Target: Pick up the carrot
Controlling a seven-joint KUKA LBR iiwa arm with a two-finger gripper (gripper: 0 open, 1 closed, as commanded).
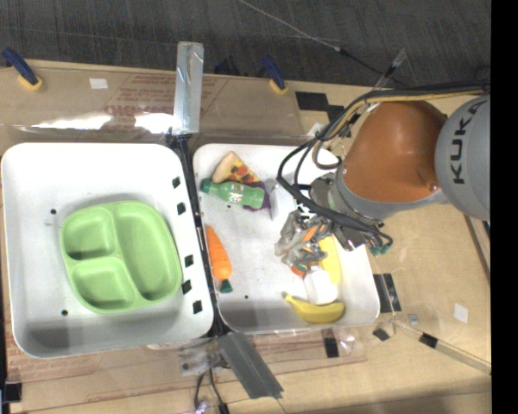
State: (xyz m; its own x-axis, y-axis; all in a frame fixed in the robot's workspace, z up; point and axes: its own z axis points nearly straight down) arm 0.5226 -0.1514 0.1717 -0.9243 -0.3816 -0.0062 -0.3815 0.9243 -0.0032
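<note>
You see the carrot point(217, 253) lying ungrasped at the right bin's point(268, 313) left wall; claw point(300, 241) state indeterminable; pickup remains.

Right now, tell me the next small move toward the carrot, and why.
Probably shift the hand toward the divider between the bins. The carrot lies along the right bin's left wall, untouched, while the hand hangs over the clutter near the banana, well to the carrot's right.

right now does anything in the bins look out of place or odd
Nothing looks spilled or damaged. The carrot lies against the right bin's left wall, while the gripper hangs apart from it, over the clutter near the banana.
</note>
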